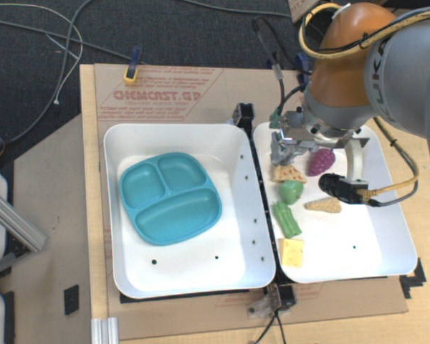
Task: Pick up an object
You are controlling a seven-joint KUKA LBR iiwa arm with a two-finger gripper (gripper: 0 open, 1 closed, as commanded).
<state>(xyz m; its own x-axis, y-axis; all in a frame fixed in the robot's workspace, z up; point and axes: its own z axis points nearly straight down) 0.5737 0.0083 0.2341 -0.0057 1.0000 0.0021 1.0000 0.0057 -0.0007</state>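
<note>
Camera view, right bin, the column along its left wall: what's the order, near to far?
yellow square → long green piece → round green piece → tan cracker

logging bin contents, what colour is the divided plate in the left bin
The plate is teal blue all over, with no pattern; the camera view shows it plainly.

Two white bins (186, 267), one teal tray (172, 198), six toy foods (292, 190).
</note>
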